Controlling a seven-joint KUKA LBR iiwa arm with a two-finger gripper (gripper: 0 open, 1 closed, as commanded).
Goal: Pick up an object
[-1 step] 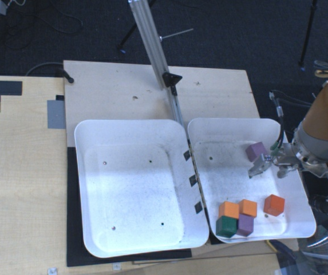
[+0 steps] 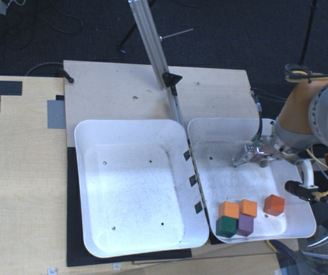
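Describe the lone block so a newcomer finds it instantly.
Look in the right bin, at its near end where the blocks lie. Four sit clustered: two orange, one green, one purple. The red-orange block stands apart to their right, touching none of them.

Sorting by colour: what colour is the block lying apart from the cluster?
Red-orange block, camera view.

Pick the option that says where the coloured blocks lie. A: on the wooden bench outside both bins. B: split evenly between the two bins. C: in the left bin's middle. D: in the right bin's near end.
D: the orange block, the second orange block, the green block, the purple block and the red-orange block all sit at the near end of the right bin.
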